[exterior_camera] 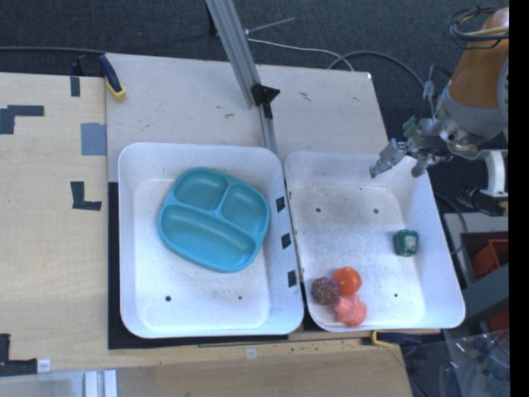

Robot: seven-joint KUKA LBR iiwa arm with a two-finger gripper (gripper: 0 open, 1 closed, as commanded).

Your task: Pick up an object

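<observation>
A blue divided plate [215, 219] lies in the left bin [132, 246]. A grey metal pole [235, 44] slants above the bench [50, 222].

Divided plate [215, 219] in left bin [132, 222]. Right bin [434, 246]: three small items [340, 294] clustered near edge, fourth [406, 242] right side.

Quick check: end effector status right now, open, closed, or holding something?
End effector: open, holding nothing, above the far right corner of the right bin.
</observation>
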